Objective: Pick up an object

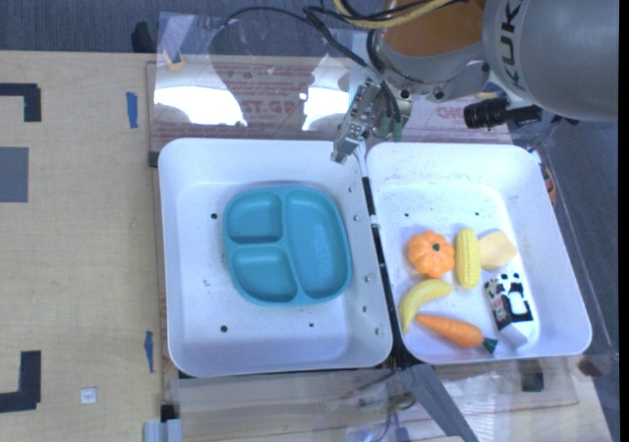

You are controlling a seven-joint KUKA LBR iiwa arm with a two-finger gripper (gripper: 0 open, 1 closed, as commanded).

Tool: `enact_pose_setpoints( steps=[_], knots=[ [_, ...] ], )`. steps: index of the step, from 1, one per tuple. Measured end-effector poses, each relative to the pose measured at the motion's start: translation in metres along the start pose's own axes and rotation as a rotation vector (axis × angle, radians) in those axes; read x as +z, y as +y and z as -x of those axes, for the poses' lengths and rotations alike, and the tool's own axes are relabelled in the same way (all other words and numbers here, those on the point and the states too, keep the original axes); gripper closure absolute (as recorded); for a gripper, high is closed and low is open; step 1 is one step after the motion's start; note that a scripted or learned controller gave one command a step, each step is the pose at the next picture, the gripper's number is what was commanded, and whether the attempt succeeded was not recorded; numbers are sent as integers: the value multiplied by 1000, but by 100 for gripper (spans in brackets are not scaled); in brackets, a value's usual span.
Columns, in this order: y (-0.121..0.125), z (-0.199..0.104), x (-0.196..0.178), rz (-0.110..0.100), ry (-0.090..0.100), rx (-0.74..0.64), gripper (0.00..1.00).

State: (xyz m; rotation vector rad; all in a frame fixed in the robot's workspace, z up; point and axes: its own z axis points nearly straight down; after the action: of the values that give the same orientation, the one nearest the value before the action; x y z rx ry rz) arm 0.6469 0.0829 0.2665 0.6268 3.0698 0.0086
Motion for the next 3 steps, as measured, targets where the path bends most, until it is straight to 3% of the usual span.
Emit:
enact_pose_setpoints(
  steps=[1, 2, 3],
  knots=[
    [1, 2, -12, 5, -7, 2, 100],
    [80, -23, 24, -2, 3, -124, 100],
    [81, -20, 10, 6, -8, -123, 100]
  ],
)
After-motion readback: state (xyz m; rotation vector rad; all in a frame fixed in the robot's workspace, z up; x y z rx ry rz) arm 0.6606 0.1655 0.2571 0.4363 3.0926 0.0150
